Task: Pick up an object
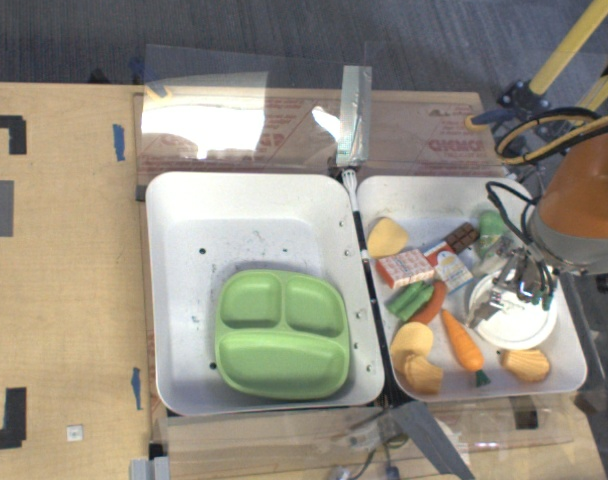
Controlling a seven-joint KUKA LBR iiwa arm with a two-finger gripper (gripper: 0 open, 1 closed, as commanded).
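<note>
The right bin (572,373) holds several toy foods: a yellow wedge (388,236), a red and white box (404,267), a brown bar (462,238), a green pepper (412,299), an orange carrot (462,342), tan bread pieces (415,341) (525,365) and a white round dish (516,322). My gripper (512,286) hangs low over the right side of this bin, just above the dish's upper left rim. It hides part of the dish and of a green item (491,222) behind it. I see nothing held in it.
The left bin (174,218) carries a green divided tray (282,334) in its front half. A metal divider post (353,118) stands behind the seam between the bins. Yellow and black cables (529,128) lie at the back right, near the arm.
</note>
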